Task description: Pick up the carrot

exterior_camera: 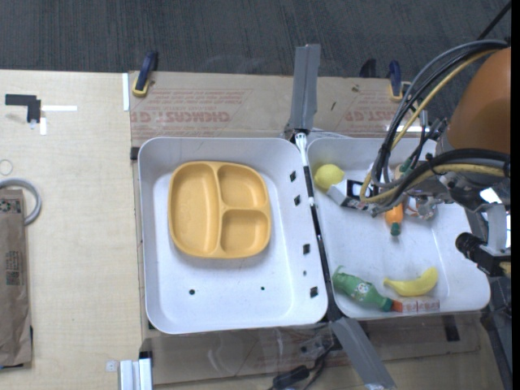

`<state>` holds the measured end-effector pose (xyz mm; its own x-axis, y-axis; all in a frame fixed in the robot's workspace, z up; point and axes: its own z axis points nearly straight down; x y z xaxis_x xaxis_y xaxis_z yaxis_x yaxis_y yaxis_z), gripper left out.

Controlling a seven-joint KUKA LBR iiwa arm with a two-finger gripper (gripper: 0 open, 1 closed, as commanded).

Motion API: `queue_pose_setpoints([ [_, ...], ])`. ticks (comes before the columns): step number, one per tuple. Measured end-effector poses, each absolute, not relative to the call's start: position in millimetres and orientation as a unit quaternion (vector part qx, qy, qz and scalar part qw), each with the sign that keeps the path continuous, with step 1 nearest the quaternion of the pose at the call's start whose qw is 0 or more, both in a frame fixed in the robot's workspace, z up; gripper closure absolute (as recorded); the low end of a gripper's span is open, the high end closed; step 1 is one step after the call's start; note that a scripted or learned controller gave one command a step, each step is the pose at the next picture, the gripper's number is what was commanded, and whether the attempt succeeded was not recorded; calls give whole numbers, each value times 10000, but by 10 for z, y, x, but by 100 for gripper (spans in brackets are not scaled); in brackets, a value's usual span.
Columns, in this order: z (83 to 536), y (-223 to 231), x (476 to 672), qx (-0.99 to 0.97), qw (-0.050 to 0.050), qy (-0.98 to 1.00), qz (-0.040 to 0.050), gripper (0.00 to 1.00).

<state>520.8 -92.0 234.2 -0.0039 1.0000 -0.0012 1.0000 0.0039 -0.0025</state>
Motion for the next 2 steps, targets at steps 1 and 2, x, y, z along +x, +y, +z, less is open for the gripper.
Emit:
queue_pose_setpoints([
  [1, 918, -1390, 5653, -6983, -4, -7158, 6, 0],
  [2, 919, -1827, 5586, -6367, -4, -7711, 7, 0],
])
